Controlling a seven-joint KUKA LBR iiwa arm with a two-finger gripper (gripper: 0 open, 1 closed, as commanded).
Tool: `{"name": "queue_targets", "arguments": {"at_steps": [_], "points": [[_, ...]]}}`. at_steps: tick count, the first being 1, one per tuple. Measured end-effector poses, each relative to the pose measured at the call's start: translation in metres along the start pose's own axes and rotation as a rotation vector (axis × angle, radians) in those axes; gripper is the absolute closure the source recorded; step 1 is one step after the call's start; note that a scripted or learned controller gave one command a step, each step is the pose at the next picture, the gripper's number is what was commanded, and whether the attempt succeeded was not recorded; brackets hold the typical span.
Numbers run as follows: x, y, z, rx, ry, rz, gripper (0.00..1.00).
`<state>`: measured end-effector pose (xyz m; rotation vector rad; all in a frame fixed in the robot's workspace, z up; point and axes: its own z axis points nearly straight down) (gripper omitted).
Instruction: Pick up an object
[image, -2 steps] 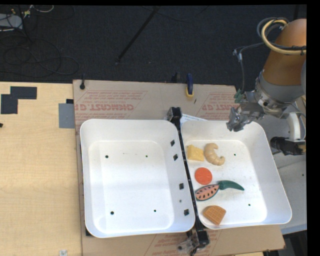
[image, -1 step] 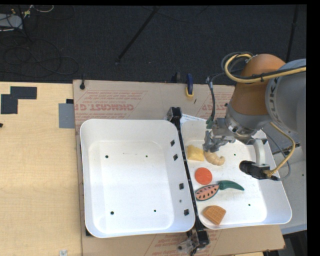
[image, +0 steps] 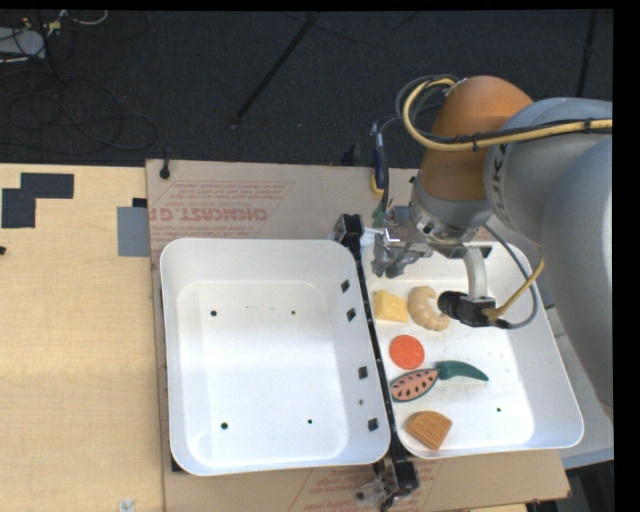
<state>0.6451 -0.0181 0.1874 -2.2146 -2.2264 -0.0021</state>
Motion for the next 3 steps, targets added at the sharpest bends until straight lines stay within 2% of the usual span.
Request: {"name": "queue_targets", "arguments": {"at_steps": [1, 2, 3], "points": [[0.074, -0.001, 0.0, 0.002, 0.0, -0.001, 1.0], [0.02, 0.0, -0.115, -0.01, -0.004, 0.008, 1.0], [0.047, -0.027, -0.058, 0.01, -0.002, 0.004, 1.0]]}}
